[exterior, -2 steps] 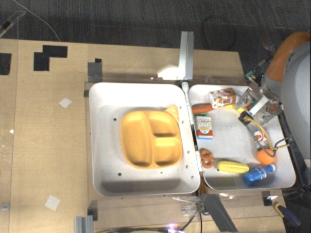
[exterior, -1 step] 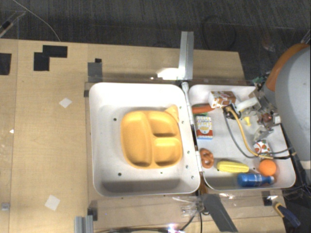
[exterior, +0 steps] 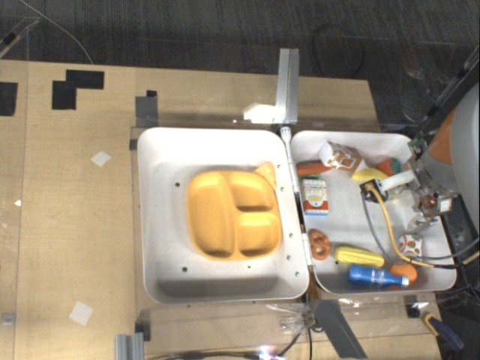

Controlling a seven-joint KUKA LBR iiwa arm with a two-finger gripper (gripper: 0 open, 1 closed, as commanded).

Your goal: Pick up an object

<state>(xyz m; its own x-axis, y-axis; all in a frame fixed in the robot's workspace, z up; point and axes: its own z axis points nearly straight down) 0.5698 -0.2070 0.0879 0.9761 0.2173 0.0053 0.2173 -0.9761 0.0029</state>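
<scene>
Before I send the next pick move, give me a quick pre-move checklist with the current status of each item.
1. Claw is over the right bin, near its right wall: ok.
2. Claw is holding something: cannot tell, the view is too cluttered there.
3. Targets are available in the right bin: ok, the blue bottle, yellow tool, pretzel and small carton lie in plain view.
4. Yellow cable is clear of the targets: not ok, it trails across the bin floor towards the blue bottle.
5. Left bin is ready: ok, the yellow divided tray sits flat in it.
</scene>
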